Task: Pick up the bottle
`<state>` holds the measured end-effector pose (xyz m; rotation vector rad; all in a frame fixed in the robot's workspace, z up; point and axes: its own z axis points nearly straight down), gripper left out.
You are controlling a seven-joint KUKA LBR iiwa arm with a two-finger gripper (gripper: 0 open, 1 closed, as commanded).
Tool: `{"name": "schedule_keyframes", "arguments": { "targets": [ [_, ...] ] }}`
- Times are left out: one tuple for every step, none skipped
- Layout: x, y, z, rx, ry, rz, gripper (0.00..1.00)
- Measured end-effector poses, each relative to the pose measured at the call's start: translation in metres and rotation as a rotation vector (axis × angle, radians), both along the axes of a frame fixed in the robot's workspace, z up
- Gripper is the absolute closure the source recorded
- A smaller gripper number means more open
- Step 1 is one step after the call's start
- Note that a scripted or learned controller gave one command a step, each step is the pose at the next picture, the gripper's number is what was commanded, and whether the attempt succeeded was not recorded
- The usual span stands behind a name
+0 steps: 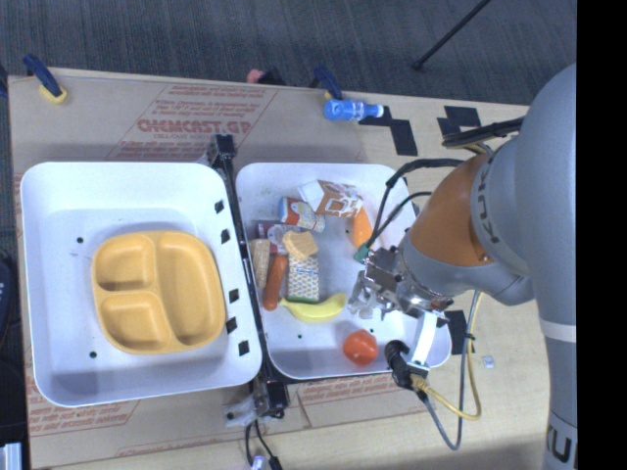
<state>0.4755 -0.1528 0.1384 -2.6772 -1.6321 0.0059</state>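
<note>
dark grey carpet floor [196, 18] lies beyond a cardboard-covered bench [196, 116], with a thin black pole [470, 18].

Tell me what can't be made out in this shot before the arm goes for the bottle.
- Gripper, camera view: the wrist covers its fingers.
- Pile of food items in the right bin: too small and overlapped to pick out a bottle.
- Right bin's right wall: hidden under the arm.

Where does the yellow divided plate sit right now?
The yellow divided plate lies in the left bin, apart from the toy food piled in the right bin.
</note>
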Motion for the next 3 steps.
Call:
{"name": "schedule_keyframes", "arguments": {
  "targets": [
    [0.001,0.018,0.103,-0.001,-0.003,-0.168,1.00],
    [0.000,0.028,0.041,-0.001,-0.001,0.001,1.00],
    [0.001,0.008,0.107,-0.001,-0.005,0.465,1.00]
  ]
}}
